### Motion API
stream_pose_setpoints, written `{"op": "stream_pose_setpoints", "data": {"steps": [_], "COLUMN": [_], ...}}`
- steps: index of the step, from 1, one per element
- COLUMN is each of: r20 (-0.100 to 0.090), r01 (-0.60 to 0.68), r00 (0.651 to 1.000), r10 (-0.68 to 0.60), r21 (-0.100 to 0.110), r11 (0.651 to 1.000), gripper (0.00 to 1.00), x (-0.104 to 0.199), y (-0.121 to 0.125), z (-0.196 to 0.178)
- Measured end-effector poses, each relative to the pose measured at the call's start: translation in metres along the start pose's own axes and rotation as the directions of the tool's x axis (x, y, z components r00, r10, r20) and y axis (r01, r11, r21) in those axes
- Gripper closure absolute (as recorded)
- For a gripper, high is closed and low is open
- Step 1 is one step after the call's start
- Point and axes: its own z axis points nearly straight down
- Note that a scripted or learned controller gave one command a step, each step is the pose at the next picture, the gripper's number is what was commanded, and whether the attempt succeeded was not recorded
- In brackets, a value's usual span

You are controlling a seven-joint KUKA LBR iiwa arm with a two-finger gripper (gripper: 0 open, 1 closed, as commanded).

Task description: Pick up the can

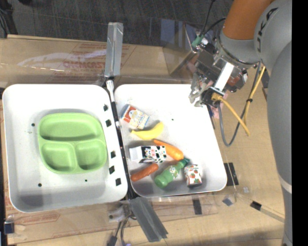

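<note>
Camera view is showing the claw (201, 97) hovering over the right bin's (211, 152) far corner, grip state unclear — the can (193, 175) is lying near the front edge, needing a centred descent beside the green bottle (170, 174)

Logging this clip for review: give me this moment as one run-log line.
gripper: above right bin's far right corner, nothing held | can: near edge, by green bottle | pick: not done
</note>
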Motion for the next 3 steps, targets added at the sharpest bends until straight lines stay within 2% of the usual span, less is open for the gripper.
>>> {"op": "stream_pose_setpoints", "data": {"steps": [3], "r20": [0.014], "r01": [0.026], "r00": [1.000], "r10": [-0.027], "r21": [0.014], "r11": [1.000], "gripper": [1.00], "x": [0.004], "y": [0.000], "z": [-0.020]}}
